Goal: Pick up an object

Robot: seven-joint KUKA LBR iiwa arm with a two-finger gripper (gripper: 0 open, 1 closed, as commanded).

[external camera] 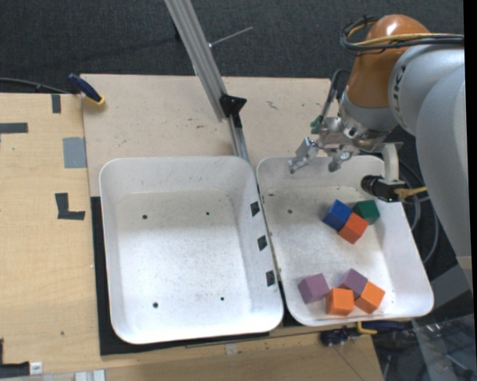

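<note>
Blocks (349,221) below open, empty claw (315,161)

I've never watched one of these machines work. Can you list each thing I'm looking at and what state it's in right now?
gripper: fingers spread open, holding nothing, above the right bin's far edge.
right bin: holds seven blocks.
blue block, green block, red-orange block: clustered together, untouched.
two purple blocks and two orange blocks: grouped near the front edge.
left bin: no blocks in it.
</note>
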